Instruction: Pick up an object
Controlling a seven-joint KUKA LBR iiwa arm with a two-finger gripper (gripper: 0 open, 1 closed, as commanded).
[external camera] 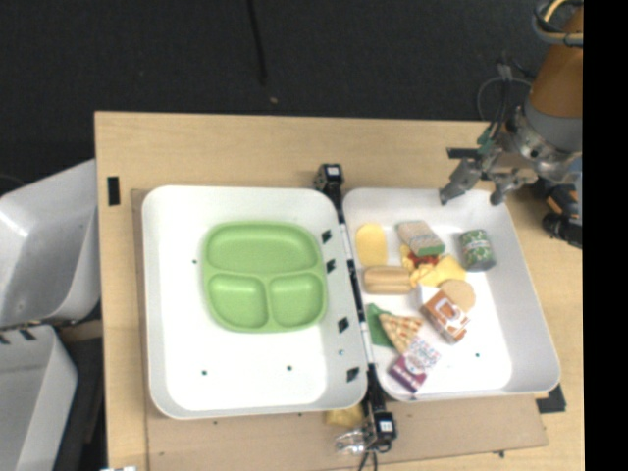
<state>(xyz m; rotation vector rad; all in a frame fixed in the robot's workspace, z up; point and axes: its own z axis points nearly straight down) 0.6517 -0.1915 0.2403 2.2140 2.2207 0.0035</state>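
White right bin (525,337) holds food items. Jaws spread, nothing held, above far edge. Rec. descend on green can (477,248), standing apart.

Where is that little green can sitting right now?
The green can lies in the right bin, near its upper right corner, just right of the sandwich and below the gripper.
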